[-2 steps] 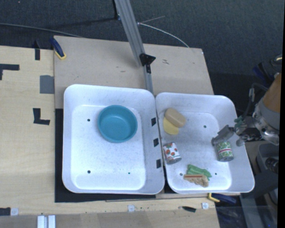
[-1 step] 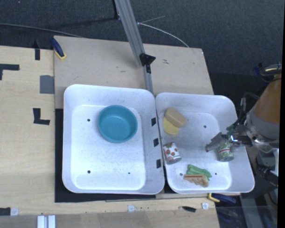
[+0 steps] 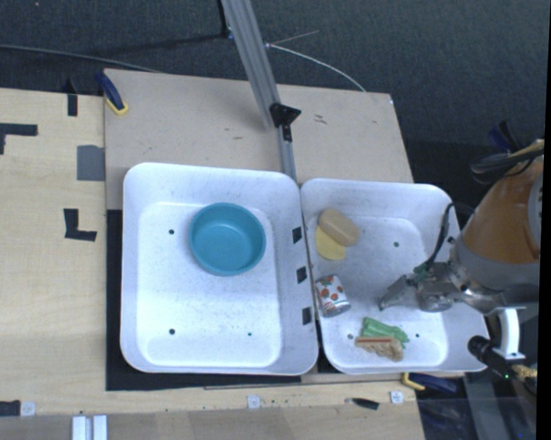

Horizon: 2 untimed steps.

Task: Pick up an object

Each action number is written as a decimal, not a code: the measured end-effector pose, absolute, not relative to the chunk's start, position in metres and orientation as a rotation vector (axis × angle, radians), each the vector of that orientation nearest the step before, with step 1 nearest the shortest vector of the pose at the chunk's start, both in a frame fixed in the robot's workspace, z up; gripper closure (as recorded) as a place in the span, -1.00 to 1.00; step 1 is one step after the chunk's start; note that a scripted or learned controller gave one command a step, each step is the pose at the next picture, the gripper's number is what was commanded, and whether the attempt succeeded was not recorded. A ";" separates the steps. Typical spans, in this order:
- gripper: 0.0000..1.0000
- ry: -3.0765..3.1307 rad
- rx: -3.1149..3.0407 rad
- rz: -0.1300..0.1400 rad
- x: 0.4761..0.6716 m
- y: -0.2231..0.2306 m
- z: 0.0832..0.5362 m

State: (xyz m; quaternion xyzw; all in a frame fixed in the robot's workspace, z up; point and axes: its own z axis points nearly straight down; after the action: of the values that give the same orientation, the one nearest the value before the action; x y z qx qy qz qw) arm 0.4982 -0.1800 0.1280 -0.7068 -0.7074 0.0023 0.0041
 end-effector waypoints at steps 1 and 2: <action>1.00 -2.221 -2.217 0.003 0.500 -0.180 0.141; 1.00 -2.226 -2.223 -0.002 0.505 -0.184 0.203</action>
State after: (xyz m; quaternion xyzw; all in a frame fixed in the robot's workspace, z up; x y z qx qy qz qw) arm 0.5049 -0.1842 0.2026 -0.7066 -0.7076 -0.0007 -0.0022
